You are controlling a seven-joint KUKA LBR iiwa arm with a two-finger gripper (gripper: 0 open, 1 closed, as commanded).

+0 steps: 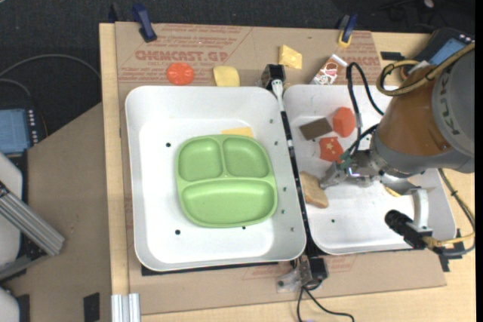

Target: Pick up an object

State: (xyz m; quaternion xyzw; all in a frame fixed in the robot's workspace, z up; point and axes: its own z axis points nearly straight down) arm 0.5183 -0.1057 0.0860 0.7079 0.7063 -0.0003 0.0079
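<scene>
Where bins meet, green tray (225, 181) fills left bin (151, 117).

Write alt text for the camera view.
A grey-and-orange robot arm reaches into the right white bin, its gripper low among small toy foods. The left bin holds a green divided plate.
</scene>
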